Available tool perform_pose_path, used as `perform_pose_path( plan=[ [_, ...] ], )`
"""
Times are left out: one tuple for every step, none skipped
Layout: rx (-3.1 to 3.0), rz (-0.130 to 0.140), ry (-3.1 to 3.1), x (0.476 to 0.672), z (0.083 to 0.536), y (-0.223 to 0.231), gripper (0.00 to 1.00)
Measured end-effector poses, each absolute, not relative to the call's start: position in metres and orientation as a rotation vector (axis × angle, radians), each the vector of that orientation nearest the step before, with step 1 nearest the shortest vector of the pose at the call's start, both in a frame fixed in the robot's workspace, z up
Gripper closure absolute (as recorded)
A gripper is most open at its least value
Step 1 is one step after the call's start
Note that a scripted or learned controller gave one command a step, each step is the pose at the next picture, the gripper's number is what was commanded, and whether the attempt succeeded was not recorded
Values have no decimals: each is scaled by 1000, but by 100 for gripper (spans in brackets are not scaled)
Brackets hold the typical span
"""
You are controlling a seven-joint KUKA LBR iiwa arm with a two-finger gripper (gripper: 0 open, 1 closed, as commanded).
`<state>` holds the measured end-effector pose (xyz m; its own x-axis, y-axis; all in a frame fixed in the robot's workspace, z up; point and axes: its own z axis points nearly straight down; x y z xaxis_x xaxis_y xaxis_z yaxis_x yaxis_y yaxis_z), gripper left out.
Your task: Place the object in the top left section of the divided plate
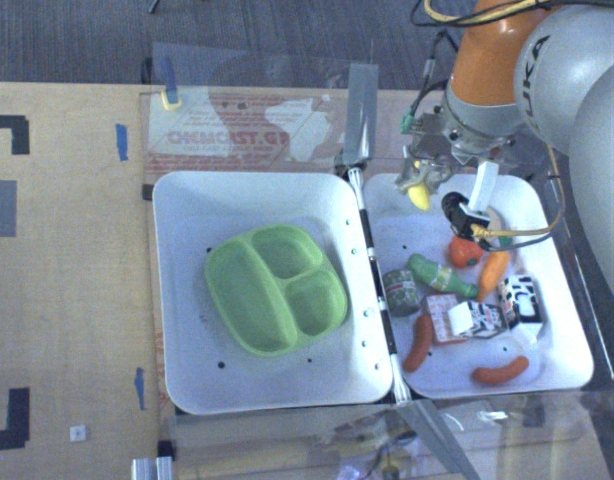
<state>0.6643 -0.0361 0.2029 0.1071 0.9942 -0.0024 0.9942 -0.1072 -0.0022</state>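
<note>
The green divided plate (223, 268) lies in the left bin (187, 218), with one long section on its left and two smaller ones on its right, all bare. My gripper (423, 180) hangs over the far left corner of the right bin (562, 353). A small yellow object (418, 197) sits at its fingertips, pinched between them, just above the bin floor. The plate is well to the left of the gripper, across the divider between the bins.
The right bin holds several toy foods: a green bottle shape (439, 276), a dark can (400, 290), two sausages (419, 341) (500, 371), an orange carrot (494, 268), a red piece (464, 251) and small cartons (467, 318). A raised metal divider (372, 268) separates the bins.
</note>
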Motion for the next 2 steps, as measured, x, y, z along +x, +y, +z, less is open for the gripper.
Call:
perform_pose_path(
  plan=[
    [-2052,3,-2374,626,183,24,100],
    [-2056,-10,-2407,629,163,36,100]
  ],
)
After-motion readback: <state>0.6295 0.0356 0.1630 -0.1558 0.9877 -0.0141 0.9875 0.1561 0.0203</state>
